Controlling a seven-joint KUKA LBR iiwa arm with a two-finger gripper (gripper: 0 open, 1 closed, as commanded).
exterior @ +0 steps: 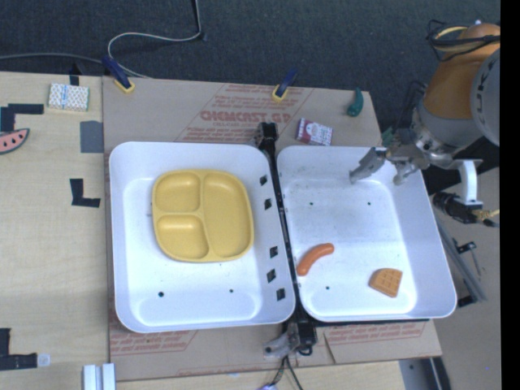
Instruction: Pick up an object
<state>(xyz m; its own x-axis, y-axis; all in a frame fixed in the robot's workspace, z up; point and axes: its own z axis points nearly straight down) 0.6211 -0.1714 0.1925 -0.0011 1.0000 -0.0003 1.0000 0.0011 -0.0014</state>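
Your gripper [382, 166] hangs at the right bin's [422, 242] upper right, fingers spread and gripping nothing; the sausage [314, 258] and waffle [386, 282] lie well below, lower frame.

light: even, bright, diffuse overhead
shadows: soft, faint under plate [202, 215] and sausage [314, 258]
glare: mild on bins' [130, 242] white floor
focus: slightly soft overall, arm [463, 80] blurrier
edges: floor dark

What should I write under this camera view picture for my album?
Robot's open pincer hovers over right bin holding a toy sausage and waffle; yellow divided plate in left bin.
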